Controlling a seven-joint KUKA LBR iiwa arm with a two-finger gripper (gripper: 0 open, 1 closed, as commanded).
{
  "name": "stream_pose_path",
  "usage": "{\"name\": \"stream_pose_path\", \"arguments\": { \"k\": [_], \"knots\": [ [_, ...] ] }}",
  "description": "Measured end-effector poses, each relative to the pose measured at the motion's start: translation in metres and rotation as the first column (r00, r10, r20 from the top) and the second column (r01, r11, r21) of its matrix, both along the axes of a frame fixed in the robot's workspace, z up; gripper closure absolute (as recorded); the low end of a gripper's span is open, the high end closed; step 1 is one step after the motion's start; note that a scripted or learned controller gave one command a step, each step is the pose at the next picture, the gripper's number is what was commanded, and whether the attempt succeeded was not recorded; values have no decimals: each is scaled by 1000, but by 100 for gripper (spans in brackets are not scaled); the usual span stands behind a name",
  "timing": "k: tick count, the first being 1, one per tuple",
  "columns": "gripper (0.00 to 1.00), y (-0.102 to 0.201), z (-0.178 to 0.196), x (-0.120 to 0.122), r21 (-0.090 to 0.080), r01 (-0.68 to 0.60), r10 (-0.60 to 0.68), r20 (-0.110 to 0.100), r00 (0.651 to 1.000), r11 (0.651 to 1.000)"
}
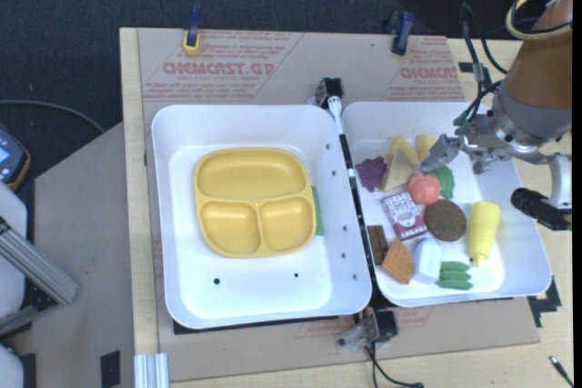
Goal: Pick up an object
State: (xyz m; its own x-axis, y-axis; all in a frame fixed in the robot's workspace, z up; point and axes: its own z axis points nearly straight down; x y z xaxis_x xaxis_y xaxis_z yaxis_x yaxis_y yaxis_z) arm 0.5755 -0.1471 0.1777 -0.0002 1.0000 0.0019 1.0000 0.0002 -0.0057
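The right bin point(536, 273) holds several toy foods: purple grapes point(371, 171), a yellow wedge point(400, 150), a red round fruit point(424, 189), a green piece point(446, 180), a maroon packet point(402, 212), a brown disc point(446, 220) and a yellow bottle point(484, 229). My gripper point(457, 157) hangs over the back middle of this bin, just above the red fruit and the green piece. One finger points left toward the wedge and the other stands apart to the right. It is open, with nothing between the fingers.
The left bin point(173, 195) carries a yellow divided plate point(255, 200). At the right bin's front lie an orange cracker point(397, 261), a brown bar point(377, 241), a white piece point(426, 259) and green beans point(455, 275). A black divider clip point(329, 91) sits between the bins.
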Motion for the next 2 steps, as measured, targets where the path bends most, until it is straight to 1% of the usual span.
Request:
{"name": "stream_pose_path", "arguments": {
  "k": [1,2],
  "knots": [
    [0,4,-45,-7,0,0,0,1,1000,1000],
    [0,5,-91,-5,3,1,-1,7,1000,1000]
  ]
}}
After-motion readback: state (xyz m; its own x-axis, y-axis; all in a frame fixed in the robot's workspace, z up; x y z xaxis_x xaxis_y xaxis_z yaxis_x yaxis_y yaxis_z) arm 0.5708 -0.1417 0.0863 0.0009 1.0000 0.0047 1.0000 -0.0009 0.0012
